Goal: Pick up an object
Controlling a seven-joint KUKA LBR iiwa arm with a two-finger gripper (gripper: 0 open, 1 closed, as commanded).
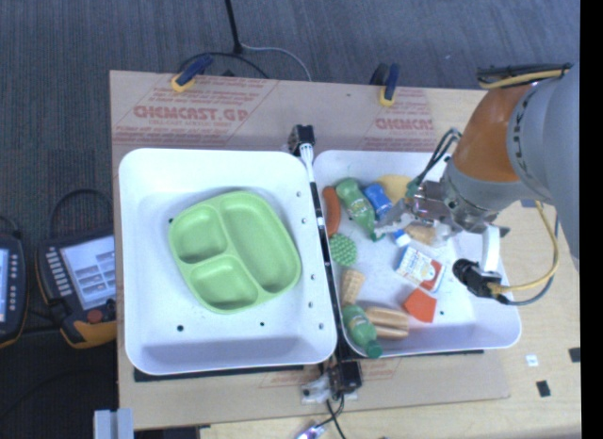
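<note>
White right bin (490, 329) — gripper (415, 223) low among toy food (363, 203).

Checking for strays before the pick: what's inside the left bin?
The left bin holds a green divided plate with three compartments showing nothing in them. Whatever lies beneath the plate is covered.

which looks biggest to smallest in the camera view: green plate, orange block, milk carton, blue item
1. green plate, by far
2. milk carton
3. orange block
4. blue item
The orange block and blue item look close in size, so their order is unsure.
</note>
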